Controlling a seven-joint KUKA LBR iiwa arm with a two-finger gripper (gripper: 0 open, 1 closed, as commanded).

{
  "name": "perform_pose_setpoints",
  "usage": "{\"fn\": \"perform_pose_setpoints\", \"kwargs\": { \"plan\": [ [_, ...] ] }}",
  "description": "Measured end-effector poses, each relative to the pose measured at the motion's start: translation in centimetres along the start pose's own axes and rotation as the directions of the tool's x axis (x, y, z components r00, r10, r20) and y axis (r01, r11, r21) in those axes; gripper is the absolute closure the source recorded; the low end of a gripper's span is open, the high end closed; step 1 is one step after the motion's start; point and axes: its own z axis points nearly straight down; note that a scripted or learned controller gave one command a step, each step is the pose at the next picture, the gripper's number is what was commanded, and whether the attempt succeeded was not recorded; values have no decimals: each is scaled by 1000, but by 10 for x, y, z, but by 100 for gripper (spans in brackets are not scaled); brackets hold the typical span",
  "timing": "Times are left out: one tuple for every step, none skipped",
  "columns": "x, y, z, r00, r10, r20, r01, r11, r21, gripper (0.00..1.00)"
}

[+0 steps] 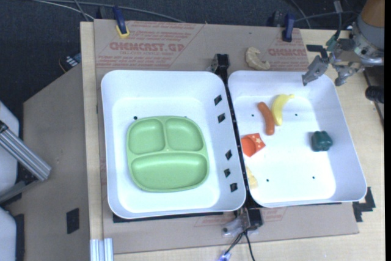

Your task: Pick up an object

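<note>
The right bin (342,186) holds a yellow banana (280,107), an orange-red sausage (266,117), a red wedge-shaped piece (253,144), a dark green lump (321,140) and a small yellow scrap (251,178) near its left wall. My gripper (327,72) hangs over the bin's far right corner, above and to the right of the banana. Its two fingers are spread apart with nothing between them.
The left bin (116,95) carries a green divided plate (167,152). A beige crumpled object (257,58) lies on the board behind the right bin. Blue clamps (121,24) hold the board's far edge. Cables run across the dark floor behind.
</note>
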Motion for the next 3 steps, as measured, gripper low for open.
{"fn": "perform_pose_setpoints", "kwargs": {
  "plan": [
    [1,3,-10,1000,-3,3,4,1000,-15,0],
    [11,0,40,1000,-4,2,4,1000,-9,0],
    [18,-6,91,1000,-4,2,4,1000,-10,0]
  ]
}}
